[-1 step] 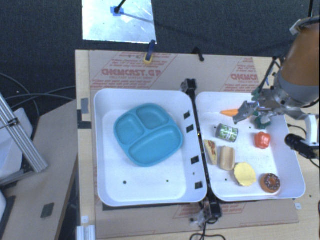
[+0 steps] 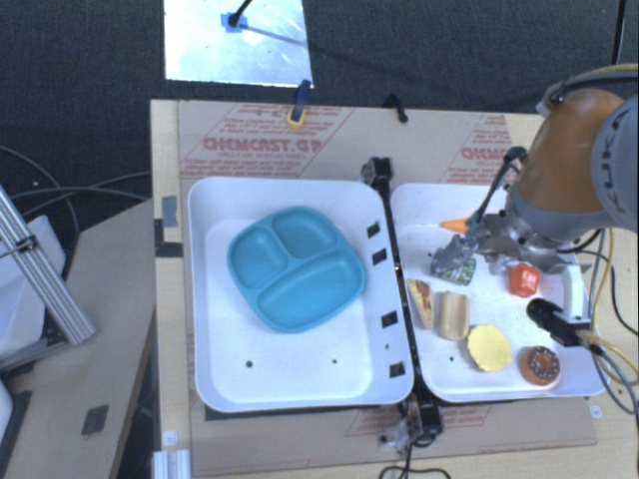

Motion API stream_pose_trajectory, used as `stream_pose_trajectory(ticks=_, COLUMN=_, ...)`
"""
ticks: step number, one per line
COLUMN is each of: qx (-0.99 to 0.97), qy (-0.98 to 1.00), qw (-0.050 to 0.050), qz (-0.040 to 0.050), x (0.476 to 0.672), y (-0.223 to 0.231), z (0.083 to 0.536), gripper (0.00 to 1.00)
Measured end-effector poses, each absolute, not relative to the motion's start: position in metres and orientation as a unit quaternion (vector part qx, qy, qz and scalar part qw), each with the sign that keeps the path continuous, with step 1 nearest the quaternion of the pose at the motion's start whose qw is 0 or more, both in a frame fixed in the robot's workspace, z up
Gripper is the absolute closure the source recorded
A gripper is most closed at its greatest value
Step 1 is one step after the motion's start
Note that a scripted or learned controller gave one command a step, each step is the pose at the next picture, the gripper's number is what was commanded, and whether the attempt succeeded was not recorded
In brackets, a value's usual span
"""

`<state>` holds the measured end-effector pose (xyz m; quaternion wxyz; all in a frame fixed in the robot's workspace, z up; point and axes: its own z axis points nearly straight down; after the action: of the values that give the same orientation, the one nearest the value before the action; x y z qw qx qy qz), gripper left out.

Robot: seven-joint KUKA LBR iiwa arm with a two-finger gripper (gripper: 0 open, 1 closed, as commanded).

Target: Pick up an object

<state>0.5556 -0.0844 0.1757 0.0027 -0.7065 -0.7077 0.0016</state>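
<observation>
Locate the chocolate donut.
In the camera view, the chocolate donut lies in the near right corner of the right bin, beside the yellow round piece.

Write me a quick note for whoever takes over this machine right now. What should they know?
End effector: low in the right bin, near its left side, just below the orange piece. No toy can be seen lifted.
Things: the toy bun, sandwich-like piece, yellow disc, donut and red piece all lie on the right bin's floor. The left bin holds a blue divided plate.
Done: the arm has reached the toys.
Left: grip one object and raise it clear.
</observation>
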Motion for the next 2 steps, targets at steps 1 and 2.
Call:
stream_pose_trajectory(ticks=1, qx=-0.707, qy=-0.707, qw=0.001, qz=0.0001, x=0.506, y=-0.063, z=0.184, gripper=0.0)
stream_pose_trajectory(ticks=2, qx=-0.705, qy=-0.71, qw=-0.003, qz=-0.0032, x=0.488, y=-0.039, z=0.254, gripper=0.0)
